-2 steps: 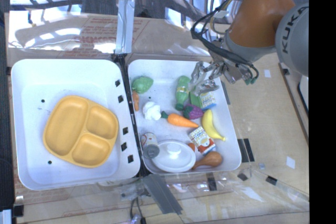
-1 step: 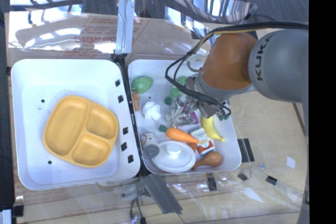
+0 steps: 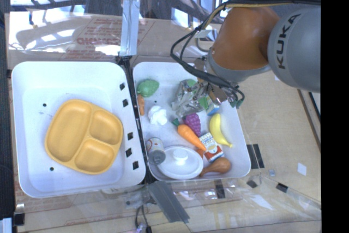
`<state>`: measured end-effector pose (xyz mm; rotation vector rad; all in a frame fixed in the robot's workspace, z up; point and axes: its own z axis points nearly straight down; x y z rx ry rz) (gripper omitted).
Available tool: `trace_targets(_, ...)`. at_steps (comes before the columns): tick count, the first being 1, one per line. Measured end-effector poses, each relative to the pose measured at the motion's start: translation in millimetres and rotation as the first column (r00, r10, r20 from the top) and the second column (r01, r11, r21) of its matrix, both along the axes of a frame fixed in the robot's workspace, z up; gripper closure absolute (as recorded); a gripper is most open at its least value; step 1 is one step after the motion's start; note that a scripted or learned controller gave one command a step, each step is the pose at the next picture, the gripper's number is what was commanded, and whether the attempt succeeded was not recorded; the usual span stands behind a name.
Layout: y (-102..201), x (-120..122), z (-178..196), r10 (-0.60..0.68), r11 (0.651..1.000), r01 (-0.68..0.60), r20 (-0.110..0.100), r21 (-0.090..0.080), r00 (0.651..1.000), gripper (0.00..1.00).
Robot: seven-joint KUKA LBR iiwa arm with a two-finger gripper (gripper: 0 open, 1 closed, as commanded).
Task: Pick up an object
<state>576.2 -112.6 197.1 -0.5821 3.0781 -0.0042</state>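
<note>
The right bin (image 3: 235,117) holds a jumble of toy food: a green leafy piece (image 3: 147,87), a white lump (image 3: 157,115), a purple grape bunch (image 3: 193,122), an orange carrot (image 3: 190,136), a yellow banana (image 3: 218,130), a small carton (image 3: 210,145), a brown pear-shaped piece (image 3: 217,166), a white bowl (image 3: 179,161) and a small can (image 3: 155,148). My gripper (image 3: 188,98) reaches down into the middle of this bin, just above the grapes and beside a green item (image 3: 203,102). Nothing is visibly lifted.
The left bin (image 3: 32,84) carries a yellow divided tray (image 3: 83,135). A black hinge strip (image 3: 133,117) separates the two bins. The arm's orange band (image 3: 245,35) and cables hang over the right bin's far right corner.
</note>
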Motion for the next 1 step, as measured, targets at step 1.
trace_targets(1,-37.6,-83.2,39.3,-0.223,0.975,0.223,-0.007,0.0,0.975,1.0)
